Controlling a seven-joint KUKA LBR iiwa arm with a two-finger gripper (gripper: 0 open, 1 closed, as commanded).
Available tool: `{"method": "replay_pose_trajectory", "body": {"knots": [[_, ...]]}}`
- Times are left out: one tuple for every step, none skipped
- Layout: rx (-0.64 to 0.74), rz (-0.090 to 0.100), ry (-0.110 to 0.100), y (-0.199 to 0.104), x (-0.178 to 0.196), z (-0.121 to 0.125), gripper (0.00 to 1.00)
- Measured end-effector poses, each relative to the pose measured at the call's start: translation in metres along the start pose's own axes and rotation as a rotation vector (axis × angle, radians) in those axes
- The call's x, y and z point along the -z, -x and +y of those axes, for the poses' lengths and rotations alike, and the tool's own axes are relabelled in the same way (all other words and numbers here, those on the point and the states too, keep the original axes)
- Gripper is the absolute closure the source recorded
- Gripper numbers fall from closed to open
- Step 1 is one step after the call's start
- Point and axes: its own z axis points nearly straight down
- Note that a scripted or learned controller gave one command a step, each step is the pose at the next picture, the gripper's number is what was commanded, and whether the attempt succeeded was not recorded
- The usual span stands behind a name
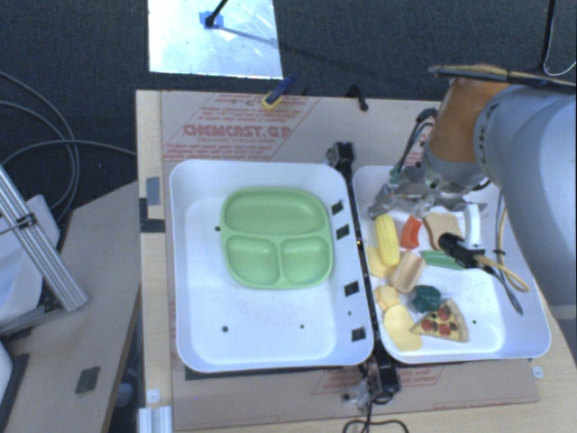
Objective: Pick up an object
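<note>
End effector (407,198), grip state unclear, hangs over toy corn (387,239) in right bin (532,332)

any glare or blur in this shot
Camera view: strong glare on the shiny sheet at the top; the near arm looks soft and out of focus; the green tray and toy pizza slice are evenly lit and fairly sharp.

High slanted view over both bins (270,354)
</note>
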Motion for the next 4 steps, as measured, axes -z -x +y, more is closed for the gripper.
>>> {"method": "replay_pose_trajectory", "body": {"knots": [[-0.004,-0.005,0.009,0.094,0.007,0.003,0.00],[0.013,0.003,0.008,-0.002,0.006,0.012,0.00],[-0.004,0.002,0.004,0.116,0.008,0.010,0.00],[0.011,0.003,0.007,0.033,0.006,0.012,0.00]]}}
